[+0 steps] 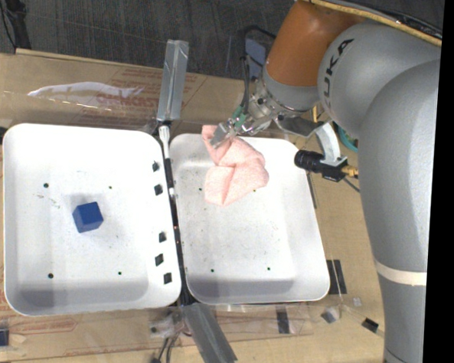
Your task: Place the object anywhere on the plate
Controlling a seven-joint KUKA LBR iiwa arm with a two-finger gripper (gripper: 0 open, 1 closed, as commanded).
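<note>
Two bins side by side on the bench: left bin point(29, 149) holding a cube point(88, 216) left of its middle, well apart from everything else. Right bin point(299, 250) with a cloth point(235, 173) bunched at its far end. Gripper point(231, 131) right at the cloth's far top edge, arm point(385, 110) reaching in from the right.

A brown bench point(87, 91) carries two white bins, left point(29, 149) and right point(299, 250), touching side by side.
</note>
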